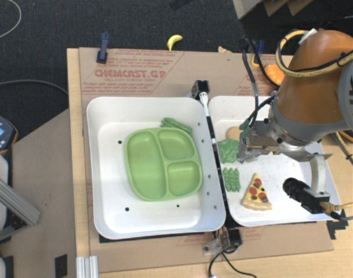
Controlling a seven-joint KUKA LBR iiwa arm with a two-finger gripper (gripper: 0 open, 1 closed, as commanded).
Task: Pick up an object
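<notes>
The gripper (244, 150) is low inside the right shallow white plastic bin (277, 169), near that bin's left wall. It is seen from above and the wrist covers much of it, so I cannot tell how far it is open, and I cannot see anything held in it. The grey arm with the orange band (315, 86) comes in from the right and hangs over the far half of this bin.

Just to the left of the gripper, touching it or almost touching, lies a green ruffled toy leaf (227, 151), against the left wall. A small beige rounded piece (232, 133) lies just behind the leaf; it is too small to say what it is. In front of the leaf lies a bunch of green toy pea pods (232, 179), and just beside it, to the right, a toy pizza slice with red dots (257, 193), with its point toward the gripper.

The left shallow white plastic bin (106, 172) holds a light green plastic plate with three compartments (163, 164), lying flat in the middle. A second green leafy piece (175, 123) shows from behind the far edge of the plate.

Both bins rest on a brown cardboard sheet with red printing (135, 74). A blue clamp (102, 47) sits at its far left edge, and a small yellow toy banana (174, 40) lies on the dark floor just behind the sheet.
</notes>
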